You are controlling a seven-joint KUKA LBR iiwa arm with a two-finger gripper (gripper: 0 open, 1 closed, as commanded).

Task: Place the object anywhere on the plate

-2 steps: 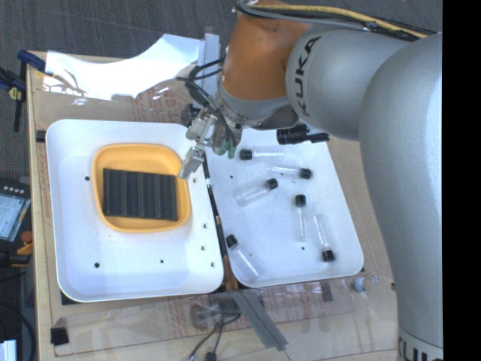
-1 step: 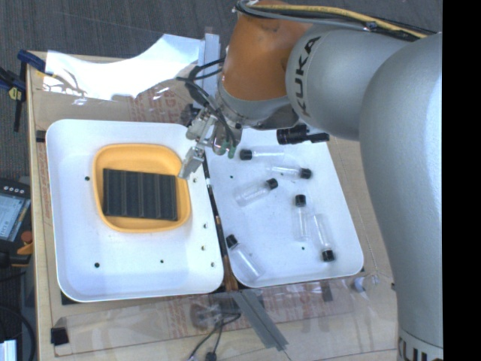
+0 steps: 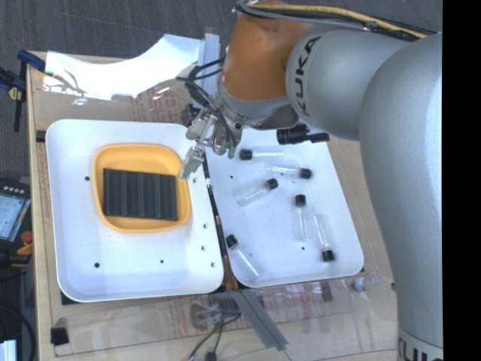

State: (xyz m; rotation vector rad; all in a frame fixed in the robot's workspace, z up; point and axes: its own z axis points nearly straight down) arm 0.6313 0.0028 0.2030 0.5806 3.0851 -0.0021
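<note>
A yellow plate (image 3: 140,159) with a dark ridged insert (image 3: 140,194) lies in the left bin (image 3: 75,262). My gripper (image 3: 205,146) hangs over the divide between the two bins, by the plate's right rim. A clear vial (image 3: 191,164) slants down and to the left from between its fingers, with its lower end over the plate's right edge. The gripper is shut on this vial. The orange wrist band and grey arm hide the back of the right bin.
Several clear vials with black caps lie scattered in the right bin (image 3: 342,224), among them one (image 3: 257,191) near the middle and one (image 3: 242,256) at the front left. A thin dark rod (image 3: 214,209) lies along the seam between the bins.
</note>
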